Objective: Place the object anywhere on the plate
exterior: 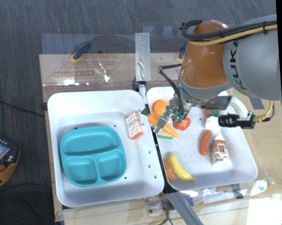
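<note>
**Status: Object Not Yet on Plate**

Camera view: The gripper [166,118] hangs low over the left part of the right bin [241,172], above a cluster of toy food: an orange item [159,106], a red item [182,124] and a carrot-like piece [167,131]. Whether its fingers are spread or pinching anything cannot be told.

The teal plate [92,154], with three compartments, lies in the left bin [73,102] and carries nothing. A small carton [133,125] lies near it, off its upper right corner.

Judged progress: early; pick, transfer and release all remain. The likely target is the carrot-like piece, its long axis running upper left to lower right, though this is uncertain.
</note>
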Available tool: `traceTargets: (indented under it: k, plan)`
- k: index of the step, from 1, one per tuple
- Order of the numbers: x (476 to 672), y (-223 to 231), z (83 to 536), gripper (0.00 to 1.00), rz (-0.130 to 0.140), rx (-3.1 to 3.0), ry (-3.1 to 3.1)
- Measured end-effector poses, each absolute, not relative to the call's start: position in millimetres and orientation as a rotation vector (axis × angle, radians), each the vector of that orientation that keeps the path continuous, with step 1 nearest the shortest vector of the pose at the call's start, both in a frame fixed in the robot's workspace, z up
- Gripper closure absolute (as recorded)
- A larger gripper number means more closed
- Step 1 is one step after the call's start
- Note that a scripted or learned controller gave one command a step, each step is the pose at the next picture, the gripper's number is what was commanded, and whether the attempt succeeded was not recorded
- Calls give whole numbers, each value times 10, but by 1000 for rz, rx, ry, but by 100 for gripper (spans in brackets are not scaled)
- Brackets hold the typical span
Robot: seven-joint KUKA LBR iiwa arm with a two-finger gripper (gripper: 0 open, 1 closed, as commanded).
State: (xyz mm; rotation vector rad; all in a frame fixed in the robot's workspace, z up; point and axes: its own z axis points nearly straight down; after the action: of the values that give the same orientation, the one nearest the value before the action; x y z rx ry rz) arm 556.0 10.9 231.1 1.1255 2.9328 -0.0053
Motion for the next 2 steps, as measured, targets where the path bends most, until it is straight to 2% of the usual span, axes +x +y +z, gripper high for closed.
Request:
traceTargets:
  k: [1,2]
  plan:
    - [5561,110,2312,0,-5,1125,2933]
    - [5561,110,2312,0,-5,1125,2933]
